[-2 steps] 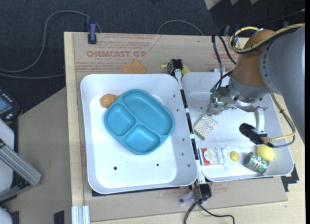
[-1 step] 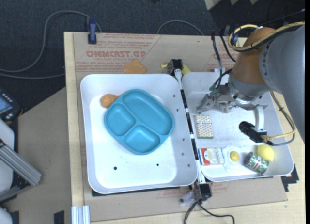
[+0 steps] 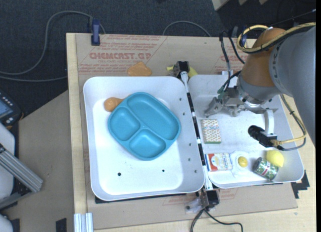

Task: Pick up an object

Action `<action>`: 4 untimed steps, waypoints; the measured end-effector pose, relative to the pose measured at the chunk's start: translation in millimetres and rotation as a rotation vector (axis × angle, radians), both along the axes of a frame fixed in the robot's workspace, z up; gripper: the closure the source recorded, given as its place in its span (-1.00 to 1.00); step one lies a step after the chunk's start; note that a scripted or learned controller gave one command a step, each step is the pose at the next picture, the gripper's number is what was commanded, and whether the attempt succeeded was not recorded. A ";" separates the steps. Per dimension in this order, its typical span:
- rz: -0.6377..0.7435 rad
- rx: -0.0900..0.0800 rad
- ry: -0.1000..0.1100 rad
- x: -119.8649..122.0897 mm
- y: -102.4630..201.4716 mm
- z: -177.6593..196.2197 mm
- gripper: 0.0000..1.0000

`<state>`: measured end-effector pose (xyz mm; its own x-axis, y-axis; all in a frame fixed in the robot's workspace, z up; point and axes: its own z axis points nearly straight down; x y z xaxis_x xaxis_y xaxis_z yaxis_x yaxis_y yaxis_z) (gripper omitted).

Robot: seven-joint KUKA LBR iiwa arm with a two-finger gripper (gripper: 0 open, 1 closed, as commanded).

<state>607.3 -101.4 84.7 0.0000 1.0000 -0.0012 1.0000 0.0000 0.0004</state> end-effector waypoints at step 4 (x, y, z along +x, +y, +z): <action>0.001 0.001 -0.001 1.9 8.4 0.0 -1.00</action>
